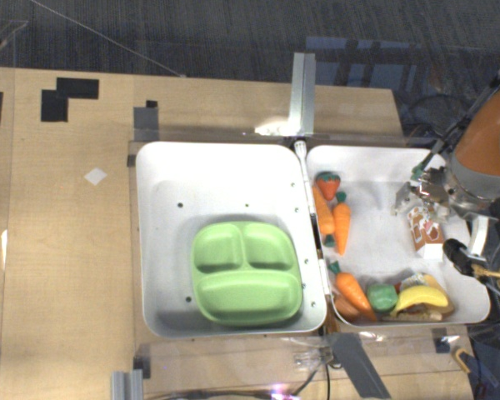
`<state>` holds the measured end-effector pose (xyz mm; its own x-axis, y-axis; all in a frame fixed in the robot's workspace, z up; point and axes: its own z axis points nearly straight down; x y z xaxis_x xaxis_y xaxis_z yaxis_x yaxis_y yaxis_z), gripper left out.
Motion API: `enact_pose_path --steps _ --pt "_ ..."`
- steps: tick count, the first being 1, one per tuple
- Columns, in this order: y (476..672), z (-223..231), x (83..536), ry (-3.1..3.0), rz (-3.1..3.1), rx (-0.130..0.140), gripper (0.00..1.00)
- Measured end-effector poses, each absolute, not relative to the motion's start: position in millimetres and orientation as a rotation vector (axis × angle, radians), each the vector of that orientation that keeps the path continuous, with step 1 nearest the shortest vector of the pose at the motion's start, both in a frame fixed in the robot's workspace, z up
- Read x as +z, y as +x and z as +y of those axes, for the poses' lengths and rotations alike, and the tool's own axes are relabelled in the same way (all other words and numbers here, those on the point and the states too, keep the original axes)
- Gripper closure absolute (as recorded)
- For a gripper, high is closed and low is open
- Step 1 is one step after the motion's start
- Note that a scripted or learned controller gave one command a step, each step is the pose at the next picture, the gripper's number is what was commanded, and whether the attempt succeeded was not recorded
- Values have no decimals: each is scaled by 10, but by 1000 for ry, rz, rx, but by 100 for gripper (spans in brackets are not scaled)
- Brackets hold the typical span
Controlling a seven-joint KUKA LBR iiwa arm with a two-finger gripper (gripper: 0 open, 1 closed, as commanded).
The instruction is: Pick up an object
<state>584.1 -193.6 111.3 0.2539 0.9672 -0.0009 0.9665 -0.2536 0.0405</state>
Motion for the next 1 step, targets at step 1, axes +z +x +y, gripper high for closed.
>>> enact_pose_path --steps 1 --pt "5838 -1973 1079 2438 1926 44 0"
